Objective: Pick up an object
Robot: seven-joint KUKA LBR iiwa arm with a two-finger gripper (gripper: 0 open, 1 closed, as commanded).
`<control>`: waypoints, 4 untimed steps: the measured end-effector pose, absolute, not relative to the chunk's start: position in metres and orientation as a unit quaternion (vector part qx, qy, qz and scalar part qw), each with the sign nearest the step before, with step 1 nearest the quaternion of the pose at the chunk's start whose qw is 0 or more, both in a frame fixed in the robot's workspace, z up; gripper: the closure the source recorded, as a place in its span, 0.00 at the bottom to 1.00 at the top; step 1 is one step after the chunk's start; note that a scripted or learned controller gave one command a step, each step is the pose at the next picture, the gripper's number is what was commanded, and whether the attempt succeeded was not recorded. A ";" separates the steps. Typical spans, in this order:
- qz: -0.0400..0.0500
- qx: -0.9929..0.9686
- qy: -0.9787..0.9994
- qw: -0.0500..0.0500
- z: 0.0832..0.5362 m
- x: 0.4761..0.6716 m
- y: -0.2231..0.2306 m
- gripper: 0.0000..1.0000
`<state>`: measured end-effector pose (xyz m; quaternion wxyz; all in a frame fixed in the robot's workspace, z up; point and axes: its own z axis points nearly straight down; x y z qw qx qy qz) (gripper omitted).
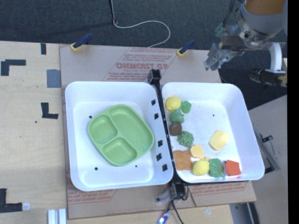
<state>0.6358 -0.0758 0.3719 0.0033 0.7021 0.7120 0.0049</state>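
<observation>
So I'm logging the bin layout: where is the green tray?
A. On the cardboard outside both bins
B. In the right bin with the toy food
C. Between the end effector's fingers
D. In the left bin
D: the green tray lies flat in the left bin, while the toy food sits in the right bin.

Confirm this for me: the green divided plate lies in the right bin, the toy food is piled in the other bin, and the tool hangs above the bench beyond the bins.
Not quite. The camera view shows the green divided plate in the left bin, not the right one. The toy food is in the right bin. The rest stands: the tool hangs above the bench beyond the bins.
</observation>
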 end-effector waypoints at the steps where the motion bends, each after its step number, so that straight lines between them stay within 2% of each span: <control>1: -0.001 0.706 0.708 -0.002 0.370 0.559 -0.049 1.00; 2: 0.001 0.704 0.710 -0.001 0.390 0.540 0.006 1.00; 3: -0.001 0.707 0.707 -0.002 0.374 0.498 -0.005 1.00; 4: -0.007 0.706 0.708 -0.007 0.233 0.480 0.040 1.00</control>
